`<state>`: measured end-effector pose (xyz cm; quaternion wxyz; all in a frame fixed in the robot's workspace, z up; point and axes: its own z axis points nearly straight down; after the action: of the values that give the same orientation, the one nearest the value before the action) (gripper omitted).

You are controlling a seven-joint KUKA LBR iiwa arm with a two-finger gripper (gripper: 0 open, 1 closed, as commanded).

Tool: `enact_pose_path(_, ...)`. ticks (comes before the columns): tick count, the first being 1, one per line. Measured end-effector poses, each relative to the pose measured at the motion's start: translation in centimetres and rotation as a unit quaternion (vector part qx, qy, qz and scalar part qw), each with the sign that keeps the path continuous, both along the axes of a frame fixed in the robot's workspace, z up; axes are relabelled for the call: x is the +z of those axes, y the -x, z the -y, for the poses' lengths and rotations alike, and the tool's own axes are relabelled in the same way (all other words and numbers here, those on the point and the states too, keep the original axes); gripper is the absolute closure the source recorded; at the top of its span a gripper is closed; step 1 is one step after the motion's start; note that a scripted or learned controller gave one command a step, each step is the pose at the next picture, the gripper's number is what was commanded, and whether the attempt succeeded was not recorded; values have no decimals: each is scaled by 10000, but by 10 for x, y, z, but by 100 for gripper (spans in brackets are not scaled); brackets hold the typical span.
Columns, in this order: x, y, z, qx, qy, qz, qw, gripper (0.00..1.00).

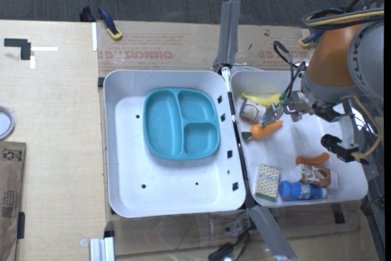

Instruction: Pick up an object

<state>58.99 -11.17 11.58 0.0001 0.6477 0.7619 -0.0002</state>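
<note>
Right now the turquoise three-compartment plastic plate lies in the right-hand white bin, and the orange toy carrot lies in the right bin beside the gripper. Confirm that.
One detail is wrong. The camera view shows the turquoise three-compartment plastic plate in the left white bin, not the right one. The orange toy carrot does lie in the right white bin, beside the gripper.

I see a pale wooden desk (55,95) carrying two shallow white bins side by side: the left bin (116,150) and the right bin (351,189). On the desk's left edge lie a tape roll (5,124) and a brown paper bag (11,192).
</note>
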Motion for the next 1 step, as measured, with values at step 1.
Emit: enact_pose_path(1,-14,8,-5,-249,-13,106,9996,0)
